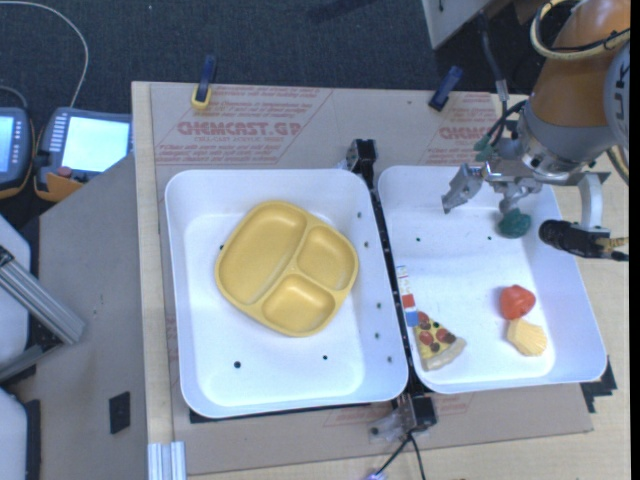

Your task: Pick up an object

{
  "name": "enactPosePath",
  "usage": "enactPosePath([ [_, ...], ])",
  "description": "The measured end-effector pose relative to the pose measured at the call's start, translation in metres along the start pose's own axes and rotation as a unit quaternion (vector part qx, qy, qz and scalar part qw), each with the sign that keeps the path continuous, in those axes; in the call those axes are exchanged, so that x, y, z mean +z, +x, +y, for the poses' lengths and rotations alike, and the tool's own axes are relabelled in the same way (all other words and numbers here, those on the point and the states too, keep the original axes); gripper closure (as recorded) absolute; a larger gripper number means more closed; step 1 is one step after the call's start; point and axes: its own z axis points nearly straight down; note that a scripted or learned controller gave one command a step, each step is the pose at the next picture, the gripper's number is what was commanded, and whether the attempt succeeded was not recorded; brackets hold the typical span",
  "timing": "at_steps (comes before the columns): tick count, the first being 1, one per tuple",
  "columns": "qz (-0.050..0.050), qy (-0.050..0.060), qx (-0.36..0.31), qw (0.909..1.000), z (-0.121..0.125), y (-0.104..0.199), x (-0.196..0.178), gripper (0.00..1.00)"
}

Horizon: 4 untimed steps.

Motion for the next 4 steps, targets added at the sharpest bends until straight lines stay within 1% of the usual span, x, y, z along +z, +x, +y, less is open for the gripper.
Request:
enactPosePath([
  [1,-0.001,-0.008,-0.001,1.0,0.003,0.0,-0.009,0.0],
  [2,-0.001,-0.006,-0.001,1.0,0.013,-0.004,0.044,0.0],
  [3,0.0,-0.005,-0.001,1.0,0.011,-0.001,0.107,0.0],
  [4,-0.001,-0.006,-0.001,1.0,0.011,-0.001,0.127,0.0],
])
